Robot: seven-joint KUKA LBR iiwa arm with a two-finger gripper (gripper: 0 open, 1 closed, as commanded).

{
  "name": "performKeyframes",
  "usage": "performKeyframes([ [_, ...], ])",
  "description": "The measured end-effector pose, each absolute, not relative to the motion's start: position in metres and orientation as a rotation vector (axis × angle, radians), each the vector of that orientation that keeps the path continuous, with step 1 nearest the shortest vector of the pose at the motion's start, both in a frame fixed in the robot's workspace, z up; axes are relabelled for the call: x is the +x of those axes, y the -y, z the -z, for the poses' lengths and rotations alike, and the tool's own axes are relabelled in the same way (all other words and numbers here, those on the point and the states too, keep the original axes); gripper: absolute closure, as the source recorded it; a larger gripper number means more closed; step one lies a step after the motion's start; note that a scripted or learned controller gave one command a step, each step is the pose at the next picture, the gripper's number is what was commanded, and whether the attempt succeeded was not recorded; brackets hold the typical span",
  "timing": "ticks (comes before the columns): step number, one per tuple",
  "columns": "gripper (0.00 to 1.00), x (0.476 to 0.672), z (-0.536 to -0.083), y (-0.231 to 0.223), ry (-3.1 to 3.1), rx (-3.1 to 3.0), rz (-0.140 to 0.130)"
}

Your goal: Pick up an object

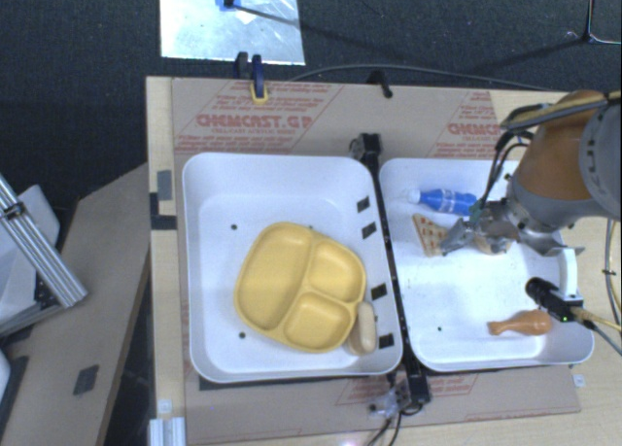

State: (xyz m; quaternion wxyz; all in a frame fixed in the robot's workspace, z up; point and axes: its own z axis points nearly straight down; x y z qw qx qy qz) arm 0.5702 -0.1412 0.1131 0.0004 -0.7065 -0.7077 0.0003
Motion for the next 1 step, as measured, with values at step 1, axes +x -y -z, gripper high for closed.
performKeyframes([
  [1,1.00,0.5712,-0.1265,0.1415,2.226,-2.220,0.002],
])
